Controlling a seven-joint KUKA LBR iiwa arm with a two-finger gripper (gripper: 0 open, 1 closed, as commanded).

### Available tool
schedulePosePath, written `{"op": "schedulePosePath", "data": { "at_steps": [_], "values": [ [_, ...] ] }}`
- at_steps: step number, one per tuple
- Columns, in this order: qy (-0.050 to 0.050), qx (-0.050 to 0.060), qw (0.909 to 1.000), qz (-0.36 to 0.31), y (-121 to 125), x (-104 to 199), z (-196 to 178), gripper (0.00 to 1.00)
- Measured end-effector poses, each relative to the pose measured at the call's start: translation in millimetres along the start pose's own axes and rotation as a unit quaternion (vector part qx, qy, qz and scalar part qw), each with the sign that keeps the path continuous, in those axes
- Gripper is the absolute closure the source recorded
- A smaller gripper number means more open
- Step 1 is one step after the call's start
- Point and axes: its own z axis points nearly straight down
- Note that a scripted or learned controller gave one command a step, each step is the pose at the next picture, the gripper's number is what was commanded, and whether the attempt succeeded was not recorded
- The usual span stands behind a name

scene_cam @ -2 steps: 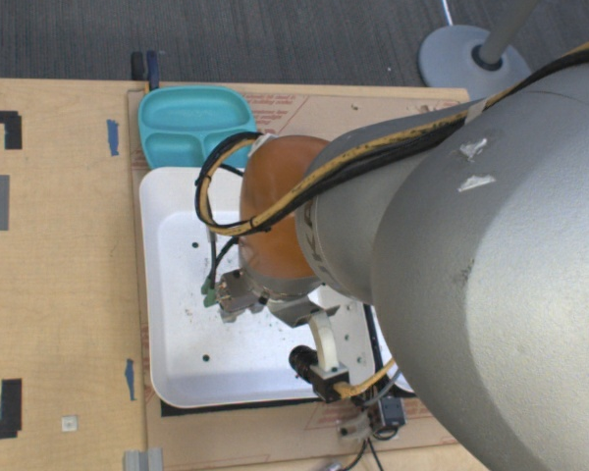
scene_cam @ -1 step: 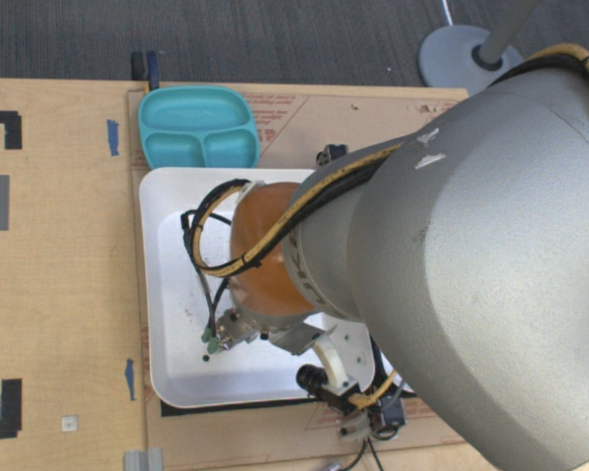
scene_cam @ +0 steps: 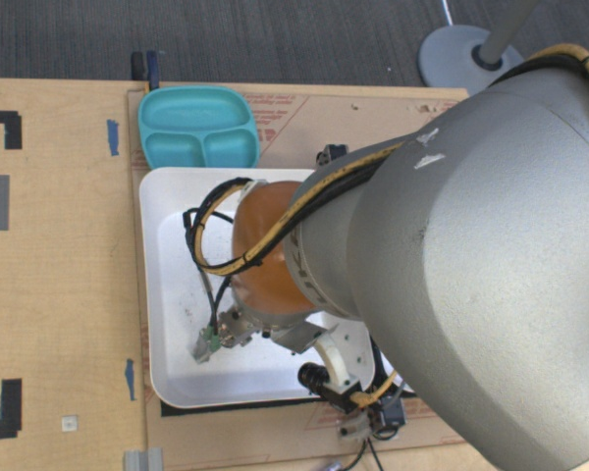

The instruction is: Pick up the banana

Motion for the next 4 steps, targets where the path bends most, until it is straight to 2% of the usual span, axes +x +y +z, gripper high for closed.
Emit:
{"op": "schedulePosePath", "data": {
  "at_steps": [1, 2, 3, 4],
  "values": [
    [0.001, 0.002, 0.9829, 0.184, 32.1, -20.7, -50.5, 0.0],
    [0.002, 0.001, 0.9971, 0.075, -4.8, -5.4, 0.5, 0.0],
    [0.001, 0.003, 0.93, 0.368, -5.7, -5.9, -74.7, 0.0],
    [0.002, 0.002, 0.965, 0.262, 1.8, 6.8, 0.7, 0.0]
  ]
}}
